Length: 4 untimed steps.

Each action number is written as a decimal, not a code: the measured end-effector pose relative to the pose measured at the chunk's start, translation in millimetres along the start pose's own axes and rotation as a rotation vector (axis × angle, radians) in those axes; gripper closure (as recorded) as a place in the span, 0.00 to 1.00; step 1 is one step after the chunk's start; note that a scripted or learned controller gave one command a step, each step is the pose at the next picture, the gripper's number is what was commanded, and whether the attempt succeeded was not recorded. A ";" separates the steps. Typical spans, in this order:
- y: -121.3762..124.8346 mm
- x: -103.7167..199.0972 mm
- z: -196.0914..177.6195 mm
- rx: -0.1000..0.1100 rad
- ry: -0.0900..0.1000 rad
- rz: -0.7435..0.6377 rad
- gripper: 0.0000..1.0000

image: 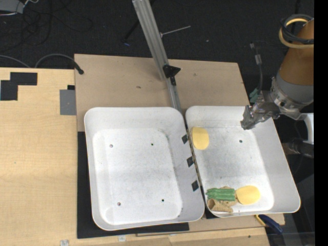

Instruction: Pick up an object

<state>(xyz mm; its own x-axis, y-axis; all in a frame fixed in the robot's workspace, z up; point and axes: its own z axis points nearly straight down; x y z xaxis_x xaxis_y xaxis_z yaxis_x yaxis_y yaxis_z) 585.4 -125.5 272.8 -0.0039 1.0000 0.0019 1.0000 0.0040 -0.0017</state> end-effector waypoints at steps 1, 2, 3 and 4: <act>-7.6 52.2 0.2 0.002 0.001 0.000 1.00; -17.4 104.0 6.9 0.004 0.000 0.000 1.00; -19.0 154.5 7.7 0.004 0.000 0.000 1.00; -10.7 214.3 17.4 0.002 0.000 -0.001 1.00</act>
